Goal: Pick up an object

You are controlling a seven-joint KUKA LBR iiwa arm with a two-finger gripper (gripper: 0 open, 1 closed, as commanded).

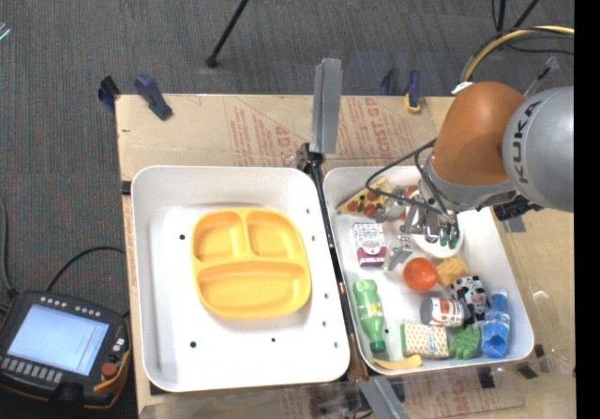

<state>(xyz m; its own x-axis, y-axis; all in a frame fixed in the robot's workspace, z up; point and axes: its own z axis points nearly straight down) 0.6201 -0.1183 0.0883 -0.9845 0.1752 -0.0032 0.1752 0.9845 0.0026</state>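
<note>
arm down in the toy bin

i see the arm point(511, 141) reaching in from the right, low over the right bin point(511, 262). its gripper point(419, 225) is down near the back of that bin, among the toys. i cannot tell how far the fingers are open, or if they have hold of anything; the metal parts are small and mixed up with the things under them.

the things to pick are all in the right bin. just beside the gripper is a small pink carton point(370, 244). a red ball point(420, 274) sits right below the gripper, touching a tan block point(452, 269). a pizza slice point(361, 200) lies at the back, near the bin's left wall. at the front are a green bottle point(369, 314), a can point(443, 310), a cow toy point(469, 293) and a blue bottle point(496, 325).

the left bin point(159, 220) holds a yellow tray point(251, 261) with three parts. both bins sit on the bench point(216, 131).
</note>
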